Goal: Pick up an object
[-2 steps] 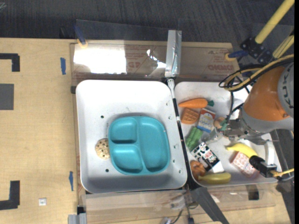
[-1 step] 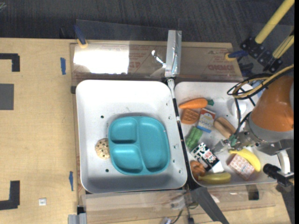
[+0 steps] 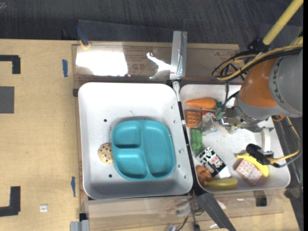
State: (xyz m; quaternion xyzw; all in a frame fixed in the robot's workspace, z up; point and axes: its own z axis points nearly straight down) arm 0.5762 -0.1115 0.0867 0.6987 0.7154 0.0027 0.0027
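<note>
My gripper [image 3: 211, 121] reaches into the right bin [image 3: 284, 179] from the right, low over its upper left part. It sits just right of an orange waffle-like piece [image 3: 193, 117] and below an orange carrot [image 3: 201, 103]. A green piece [image 3: 196, 141] lies just below and left of it. Further down the bin are a black-and-white patterned block [image 3: 212, 159], a yellow banana [image 3: 222, 183], a small orange-brown item [image 3: 202, 173] and a pink box [image 3: 249, 172]. Nothing is visibly held.
The left bin [image 3: 96, 94] holds a teal divided plate [image 3: 143, 148] with a cookie [image 3: 105, 152] beside its left edge. A ridge where the bins meet runs between them. Cardboard covers the bench to the left.
</note>
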